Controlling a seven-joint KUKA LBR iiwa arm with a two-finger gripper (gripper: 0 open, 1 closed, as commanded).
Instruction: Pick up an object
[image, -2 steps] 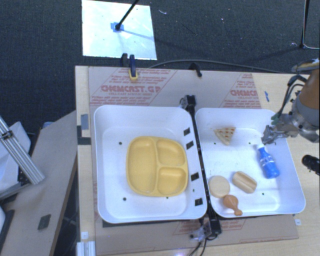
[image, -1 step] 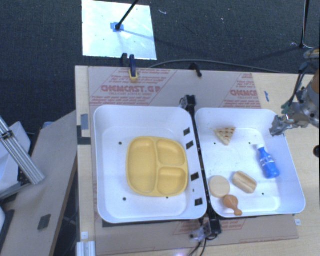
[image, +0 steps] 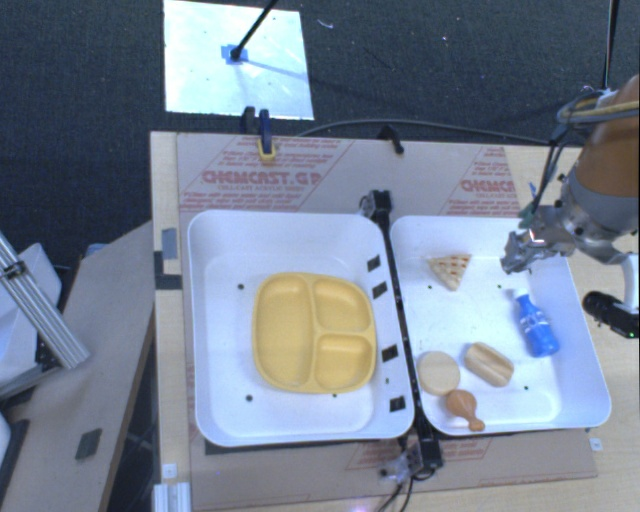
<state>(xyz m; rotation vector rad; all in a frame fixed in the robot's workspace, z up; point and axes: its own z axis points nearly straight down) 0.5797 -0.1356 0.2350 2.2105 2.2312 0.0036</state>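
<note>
Hovering over the right bin (image: 590, 400), the gripper (image: 517, 252) sits just above-left of the blue bottle (image: 535, 325); jaw spread cannot be told. The bottle lies flat, long axis running away from the gripper toward the bin's near-right corner

Two bins sit side by side on the worktop (image: 120, 300). The left bin (image: 215, 240) holds a divided plate (image: 313, 332) at its centre. The right bin (image: 570, 395) holds a wedge (image: 450, 268) near its rear-left corner, a bottle (image: 536, 325) toward its right edge, and a roll (image: 489, 363), a disc (image: 438, 372) and a drumstick (image: 464, 408) along its front edge.
</note>
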